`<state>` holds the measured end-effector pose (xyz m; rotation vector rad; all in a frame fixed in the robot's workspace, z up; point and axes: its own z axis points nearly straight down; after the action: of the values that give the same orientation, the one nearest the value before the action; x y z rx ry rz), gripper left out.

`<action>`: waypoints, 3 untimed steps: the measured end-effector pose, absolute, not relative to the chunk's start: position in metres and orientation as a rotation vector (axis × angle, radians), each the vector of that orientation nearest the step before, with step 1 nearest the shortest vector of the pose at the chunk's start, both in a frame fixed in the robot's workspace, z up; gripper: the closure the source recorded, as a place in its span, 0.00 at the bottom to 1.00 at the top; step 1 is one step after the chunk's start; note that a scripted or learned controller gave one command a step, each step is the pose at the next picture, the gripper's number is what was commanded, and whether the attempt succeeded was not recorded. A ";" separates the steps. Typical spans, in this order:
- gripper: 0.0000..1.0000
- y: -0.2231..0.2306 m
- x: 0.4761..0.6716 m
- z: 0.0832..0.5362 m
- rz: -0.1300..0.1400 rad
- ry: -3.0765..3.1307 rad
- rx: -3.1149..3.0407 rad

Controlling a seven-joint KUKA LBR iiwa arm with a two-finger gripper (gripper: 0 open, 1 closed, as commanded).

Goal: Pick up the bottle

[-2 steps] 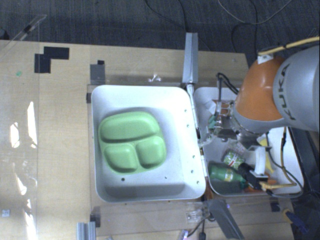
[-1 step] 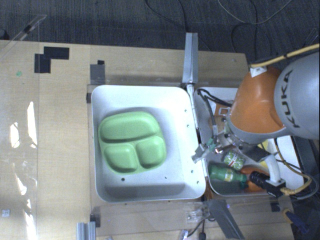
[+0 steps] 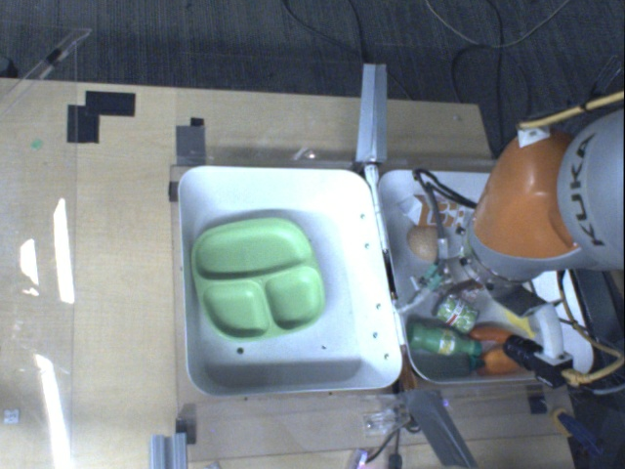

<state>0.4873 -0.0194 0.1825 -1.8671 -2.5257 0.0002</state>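
Right bin [image 3: 395,195] mostly under arm [image 3: 532,208]

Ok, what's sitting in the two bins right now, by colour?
Green: 3, the divided tray in the left bin, the bottle and a small green-white packet in the right bin
Orange: 1, an item
Tan: 1, an egg-shaped item
Total: 5 clearly visible; the arm hides part of the right bin.

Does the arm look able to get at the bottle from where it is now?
Probably yes. The green bottle lies on its side near the front of the right bin, just below the arm, with its top showing. Small items crowd beside it, so a clean grip may be hard.
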 end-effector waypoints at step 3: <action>0.00 0.148 0.488 0.222 0.005 -1.803 -2.573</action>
<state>0.4881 0.1478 0.2221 -2.5729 -1.8031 0.0054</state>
